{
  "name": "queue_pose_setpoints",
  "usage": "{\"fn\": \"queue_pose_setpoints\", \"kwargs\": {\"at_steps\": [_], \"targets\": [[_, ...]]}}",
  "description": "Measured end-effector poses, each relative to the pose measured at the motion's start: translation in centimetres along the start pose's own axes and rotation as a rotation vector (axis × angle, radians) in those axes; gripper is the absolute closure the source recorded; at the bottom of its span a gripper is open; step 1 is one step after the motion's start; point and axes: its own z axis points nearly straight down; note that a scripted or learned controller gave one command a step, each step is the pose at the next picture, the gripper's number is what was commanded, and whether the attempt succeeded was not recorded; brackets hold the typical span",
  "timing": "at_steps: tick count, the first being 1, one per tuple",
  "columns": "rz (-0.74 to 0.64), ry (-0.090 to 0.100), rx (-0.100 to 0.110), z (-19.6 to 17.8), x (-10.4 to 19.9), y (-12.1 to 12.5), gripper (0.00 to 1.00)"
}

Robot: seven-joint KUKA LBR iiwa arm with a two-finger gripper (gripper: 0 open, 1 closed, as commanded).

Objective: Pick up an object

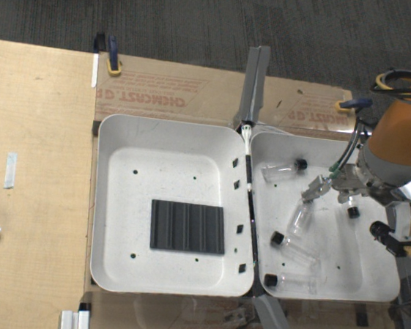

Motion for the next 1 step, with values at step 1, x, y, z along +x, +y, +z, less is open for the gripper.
{"fn": "queue_pose_setpoints", "kwargs": {"at_steps": [1], "targets": [[-0.017,0.001,0.003,2.70,2.78,-4.15,0.00]]}}
